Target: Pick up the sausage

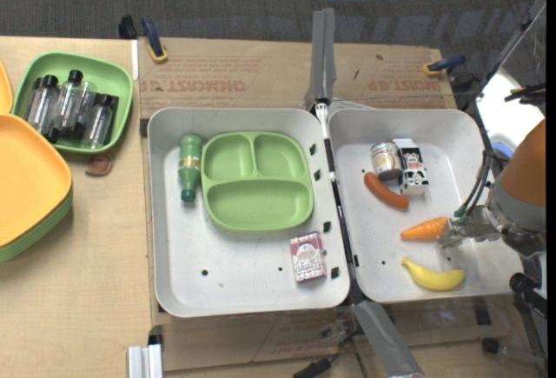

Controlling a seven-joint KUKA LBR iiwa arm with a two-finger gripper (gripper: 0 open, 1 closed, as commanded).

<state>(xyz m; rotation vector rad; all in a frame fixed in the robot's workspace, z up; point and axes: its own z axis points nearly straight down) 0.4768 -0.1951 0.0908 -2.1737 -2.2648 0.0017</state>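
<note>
Camera view, gripper (453, 233): it was low in the right bin (469, 129), near that bin's right wall; how wide it stood I cannot tell.
Contact: its tip was just beside the thick end of the carrot (423, 230), perhaps touching it; nothing was seen held.
Sausage (386, 190): it lay on the bin floor, up and to the left of the gripper, apart from it, slanted, touching the can (385, 161).
Near things: small carton (412, 166) right of the can; banana (433, 275) below the gripper.
Left bin (174, 281): green divided plate (257, 180), green bottle (189, 166), small pink box (307, 257).
</note>
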